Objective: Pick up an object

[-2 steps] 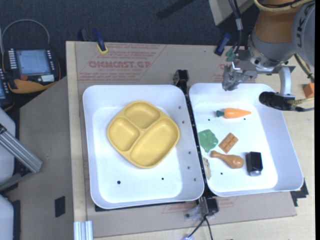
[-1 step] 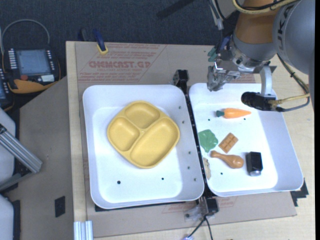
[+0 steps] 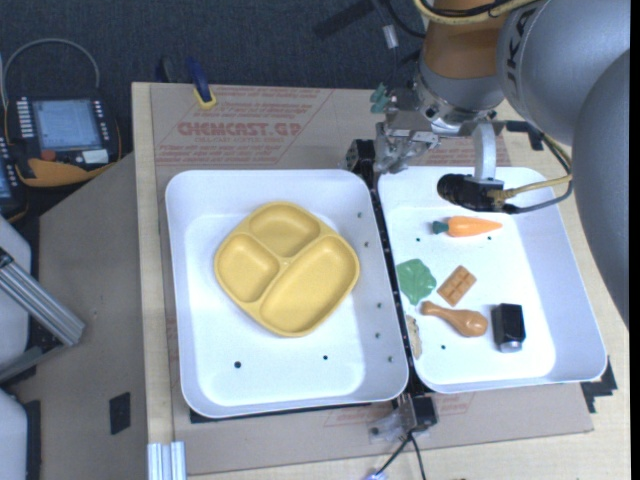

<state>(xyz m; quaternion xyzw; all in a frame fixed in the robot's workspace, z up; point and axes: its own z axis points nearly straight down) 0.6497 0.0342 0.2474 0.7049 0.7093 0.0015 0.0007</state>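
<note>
Claw (image 3: 398, 154) hangs over the far edge of the bins, about at the seam between the left bin (image 3: 200, 353) and the right bin (image 3: 545, 268). Open or closed: cannot tell. Nothing seen in its grasp.

Left bin: one yellow divided plate (image 3: 287, 266), roughly centred and turned at an angle.

Right bin, five small things:
- Carrot (image 3: 470, 226) lies flat toward the far side, green end pointing left.
- Green piece (image 3: 414, 280) is near the left wall.
- Brown cracker (image 3: 456, 285) is just right of the green piece.
- Drumstick (image 3: 455, 319) lies below both.
- Black block (image 3: 509, 326) is just beside the drumstick's fat end.

All lie apart from the claw. Both bins sit on the bench (image 3: 250, 118).
</note>
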